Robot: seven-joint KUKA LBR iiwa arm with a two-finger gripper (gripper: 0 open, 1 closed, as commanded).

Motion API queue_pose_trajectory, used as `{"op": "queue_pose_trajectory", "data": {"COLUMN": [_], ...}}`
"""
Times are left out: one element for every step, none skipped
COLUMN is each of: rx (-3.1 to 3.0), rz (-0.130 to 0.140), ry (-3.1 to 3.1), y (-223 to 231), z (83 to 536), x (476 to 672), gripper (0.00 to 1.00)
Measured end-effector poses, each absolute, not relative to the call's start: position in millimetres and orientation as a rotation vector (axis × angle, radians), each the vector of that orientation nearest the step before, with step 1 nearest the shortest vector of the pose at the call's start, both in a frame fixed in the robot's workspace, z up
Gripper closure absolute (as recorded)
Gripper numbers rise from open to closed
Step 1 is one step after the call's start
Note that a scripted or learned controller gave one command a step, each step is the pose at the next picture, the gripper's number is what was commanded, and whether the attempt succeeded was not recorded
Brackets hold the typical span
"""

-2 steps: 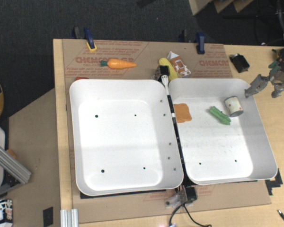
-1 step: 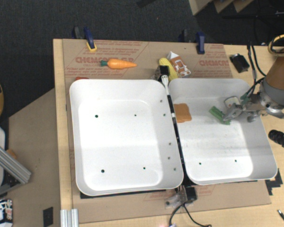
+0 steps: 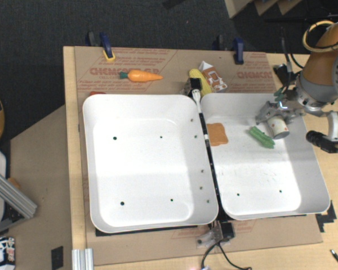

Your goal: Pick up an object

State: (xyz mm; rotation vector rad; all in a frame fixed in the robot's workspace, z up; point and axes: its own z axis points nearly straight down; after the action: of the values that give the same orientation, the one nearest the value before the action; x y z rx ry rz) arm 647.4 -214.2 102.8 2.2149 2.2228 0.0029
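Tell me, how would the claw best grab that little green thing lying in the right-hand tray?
Probably across the middle of the green piece, coming straight down from above. It lies flat on the floor of the right bin as a short, narrow bar set on a slant, so fingers closing across its thin width should get the surest hold. The gripper sits just beside its upper end.
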Motion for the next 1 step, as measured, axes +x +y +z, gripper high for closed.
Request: {"op": "queue_pose_trajectory", "data": {"rx": [2.215], "rz": [0.003], "ry": [2.229], "y": [-150.7], "z": [83.8], "x": [667.8], "gripper": [0.0]}}
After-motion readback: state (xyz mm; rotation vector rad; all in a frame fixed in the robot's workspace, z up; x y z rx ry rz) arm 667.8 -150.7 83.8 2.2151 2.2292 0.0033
